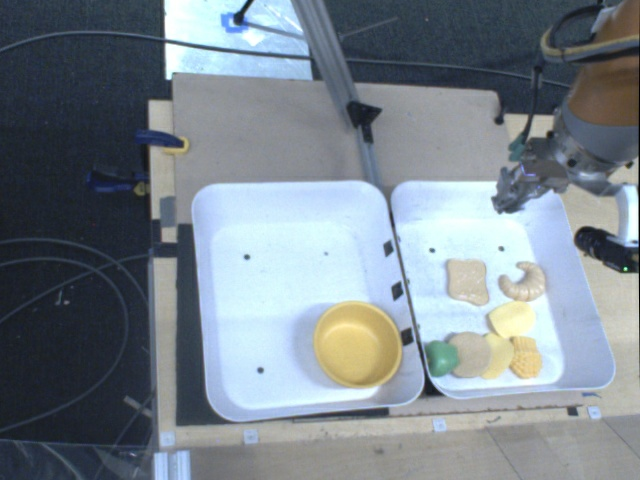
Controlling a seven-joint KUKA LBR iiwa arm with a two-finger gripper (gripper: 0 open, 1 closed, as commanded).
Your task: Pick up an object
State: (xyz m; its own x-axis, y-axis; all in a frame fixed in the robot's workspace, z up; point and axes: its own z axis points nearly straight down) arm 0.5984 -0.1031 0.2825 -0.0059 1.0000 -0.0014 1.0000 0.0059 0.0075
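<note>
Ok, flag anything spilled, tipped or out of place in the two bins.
Nothing stands out. The yellow bowl sits upright in the left bin; the food pieces lie inside the right bin, crowded toward its near corner.

A: From my remote station, the two shallow white plastic bins (300, 203) look smooth, faintly glossy. The round yellow plastic bowl (358, 343) has a soft sheen.

B: And the bench?

A: I log the flat tan board (270, 128) as matt, like fibreboard. The slanted grey metal pole (325, 38) looks brushed. The dark floor covering (70, 88) reads rough, carpet-like.
</note>
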